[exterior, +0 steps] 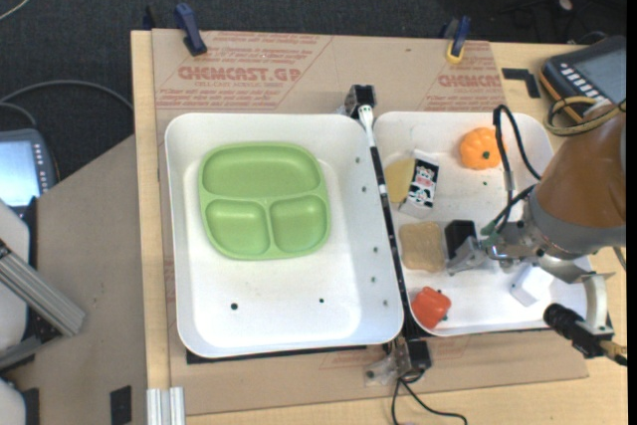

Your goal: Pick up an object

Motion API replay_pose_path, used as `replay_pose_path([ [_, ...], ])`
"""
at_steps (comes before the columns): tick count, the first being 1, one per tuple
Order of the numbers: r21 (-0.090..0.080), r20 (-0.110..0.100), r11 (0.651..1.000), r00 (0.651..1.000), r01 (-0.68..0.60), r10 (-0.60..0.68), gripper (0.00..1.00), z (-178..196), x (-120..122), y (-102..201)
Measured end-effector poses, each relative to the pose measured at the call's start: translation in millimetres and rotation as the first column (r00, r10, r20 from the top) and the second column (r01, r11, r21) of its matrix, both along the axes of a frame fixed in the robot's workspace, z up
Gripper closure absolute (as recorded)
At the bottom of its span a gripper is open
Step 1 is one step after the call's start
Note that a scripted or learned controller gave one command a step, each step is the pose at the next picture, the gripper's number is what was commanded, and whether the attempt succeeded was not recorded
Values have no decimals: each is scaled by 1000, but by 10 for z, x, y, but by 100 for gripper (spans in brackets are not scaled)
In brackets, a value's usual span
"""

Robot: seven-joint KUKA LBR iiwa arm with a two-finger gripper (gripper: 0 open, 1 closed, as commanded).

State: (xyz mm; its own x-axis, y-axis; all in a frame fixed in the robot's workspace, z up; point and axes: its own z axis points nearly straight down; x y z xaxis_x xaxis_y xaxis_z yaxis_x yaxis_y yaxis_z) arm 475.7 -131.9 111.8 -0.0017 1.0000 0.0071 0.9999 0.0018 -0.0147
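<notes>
The right bin (pixel 490 306) holds a small orange pumpkin-like fruit (pixel 479 147) at the back. A black-and-white carton (pixel 425 182) lies left of it, next to a pale yellow slice (pixel 397 180). A tan bread-like piece (pixel 421 246) lies near the bin's left wall. A red object (pixel 431 307) sits at the front left corner, and a small white piece (pixel 525 288) lies to the right. My gripper (pixel 465 250) is low in the bin, just right of the tan piece and touching or nearly touching its edge.
The left bin (pixel 289 306) holds a green divided plate (pixel 264 199). A black divider rail (pixel 382 204) runs between the bins. The arm's orange-banded wrist (pixel 589 189) covers the right bin's right side. Cables (pixel 510 154) hang over the bin's back right.
</notes>
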Motion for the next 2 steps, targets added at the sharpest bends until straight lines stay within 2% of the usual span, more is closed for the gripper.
replay_pose_path([
  [1, -8, 17, 1000, 1000, 3, -3, 100, 184, 37, -38],
  [2, -3, 21, 1000, 1000, -12, 12, 100, 758, 52, 1247],
])
